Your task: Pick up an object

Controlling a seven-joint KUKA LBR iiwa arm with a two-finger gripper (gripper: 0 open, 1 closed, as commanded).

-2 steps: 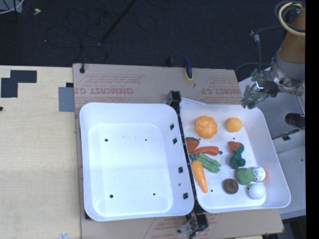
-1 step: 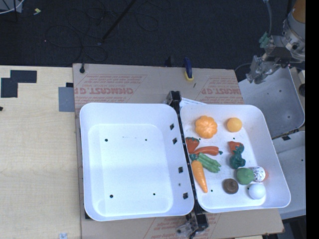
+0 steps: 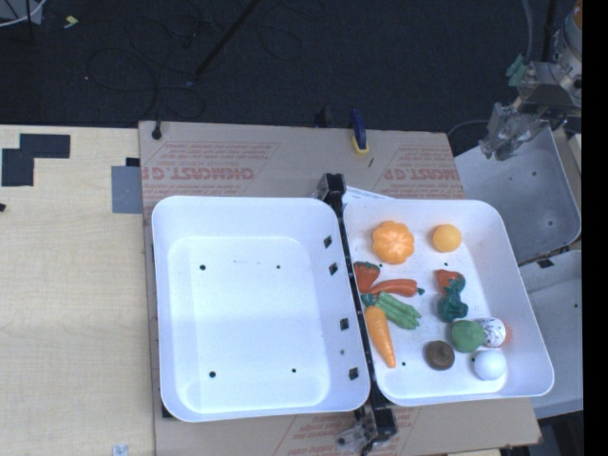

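The right bin (image 3: 525, 304) holds several toy foods: a ribbed orange fruit (image 3: 392, 242), a small orange ball (image 3: 446, 237), a carrot (image 3: 381, 336), a red chili (image 3: 398, 287), a green pod (image 3: 400, 312), a teal piece (image 3: 452, 303), a green ball (image 3: 465, 335), a brown ball (image 3: 439, 354) and a white egg (image 3: 488, 365). My gripper (image 3: 498, 141) hangs at the upper right, beyond the bin's far right corner and well above the bench, apart from every object.
The left bin (image 3: 247, 321) lies beside the right one, joined to it by a black hinge strip (image 3: 347, 293). Both sit on a cardboard sheet (image 3: 237, 164). A grey metal plate (image 3: 532, 198) lies under the gripper.
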